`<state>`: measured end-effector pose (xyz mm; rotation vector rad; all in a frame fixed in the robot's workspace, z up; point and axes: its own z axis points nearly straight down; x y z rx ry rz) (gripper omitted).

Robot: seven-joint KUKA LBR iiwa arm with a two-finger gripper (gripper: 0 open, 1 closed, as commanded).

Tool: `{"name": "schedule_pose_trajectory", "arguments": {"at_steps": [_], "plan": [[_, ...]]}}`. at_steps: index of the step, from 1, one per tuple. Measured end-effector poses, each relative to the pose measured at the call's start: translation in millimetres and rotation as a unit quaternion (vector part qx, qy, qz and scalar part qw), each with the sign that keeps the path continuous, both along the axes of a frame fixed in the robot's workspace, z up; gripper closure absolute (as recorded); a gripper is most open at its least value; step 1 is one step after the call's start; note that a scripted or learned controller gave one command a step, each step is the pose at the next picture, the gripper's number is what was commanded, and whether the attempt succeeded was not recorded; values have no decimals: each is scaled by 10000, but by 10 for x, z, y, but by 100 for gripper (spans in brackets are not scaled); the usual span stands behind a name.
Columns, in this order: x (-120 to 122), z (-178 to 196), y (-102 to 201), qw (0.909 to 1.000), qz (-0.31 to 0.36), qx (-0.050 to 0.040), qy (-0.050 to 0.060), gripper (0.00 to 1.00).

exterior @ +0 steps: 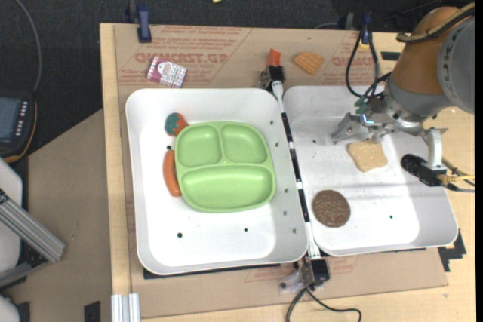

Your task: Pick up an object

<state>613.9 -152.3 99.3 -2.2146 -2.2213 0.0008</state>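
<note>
The gripper [361, 126] hangs low in the right white bin [423, 230], holding nothing (how far it is parted, I cannot tell). The tan, toast-shaped slice [367, 156] lies flat just below it toward the bin's front, nearly touching.

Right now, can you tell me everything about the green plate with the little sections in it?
The light green plastic divided plate is a rounded rectangle with three compartments: two small ones along the far side and one wide one along the near side. It looks smooth and slightly glossy, and its compartments hold nothing. It lies flat in the left white bin, toward the far half. An orange sausage-shaped toy lies against its left edge, and a small round teal and red toy sits at its far-left corner.
</note>
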Motion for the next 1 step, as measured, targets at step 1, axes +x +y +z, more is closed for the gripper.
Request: {"name": "schedule_pose_trajectory", "arguments": {"at_steps": [1], "plan": [[-193,-111,-223,10000,-15,-23,-63,0]]}}
